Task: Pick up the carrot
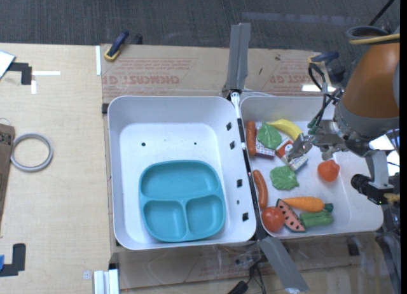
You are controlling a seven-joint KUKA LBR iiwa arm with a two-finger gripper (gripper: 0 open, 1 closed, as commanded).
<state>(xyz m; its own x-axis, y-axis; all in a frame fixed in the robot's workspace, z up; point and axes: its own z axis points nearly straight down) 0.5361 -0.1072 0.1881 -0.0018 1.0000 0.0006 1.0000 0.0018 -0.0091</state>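
carrot (304, 203): lying flat near the front of the right bin (362, 223), green top pointing right, watermelon slice (291, 216) and a green veggie (316, 219) just beside it

gripper (299, 153): over the middle of that bin, well back from the carrot; can't tell how wide it's open, and I see nothing clearly in it

how I'd go: shift toward the front, come straight down across the carrot's middle, not the crowded front side

right bin also has: banana (285, 126), tomato (272, 218), sausages, lettuce bits

left bin (121, 159): just a teal divided plate (182, 199)

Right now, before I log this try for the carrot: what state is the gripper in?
Gripper: low in the right bin, over the toy food; open or shut cannot be told. The carrot lies apart from it.
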